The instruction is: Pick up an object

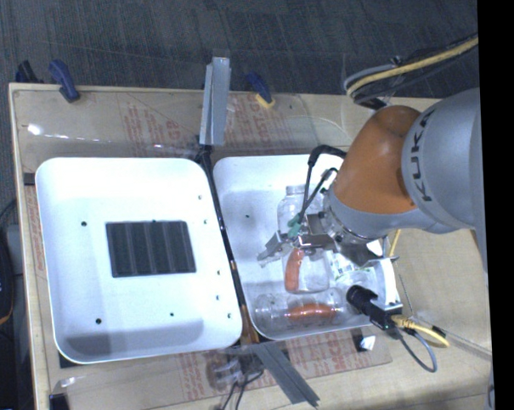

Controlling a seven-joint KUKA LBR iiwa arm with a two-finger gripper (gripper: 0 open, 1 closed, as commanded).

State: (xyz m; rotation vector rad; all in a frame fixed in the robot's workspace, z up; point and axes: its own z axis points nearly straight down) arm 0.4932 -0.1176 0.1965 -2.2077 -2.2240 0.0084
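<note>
Clear plastic bottles [302, 310] crowd the right bin [241, 234], and our hand [294, 245] hangs low among them; we cannot tell its grip. The risk, we reckon: slick, rounded plastic rolling aside, the hand coming up bare.

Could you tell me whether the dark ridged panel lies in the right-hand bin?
No, the dark ridged panel lies in the left bin.

"KUKA" lettering on grey arm [447, 170], faint red print on bench [143, 120] unreadable
</note>
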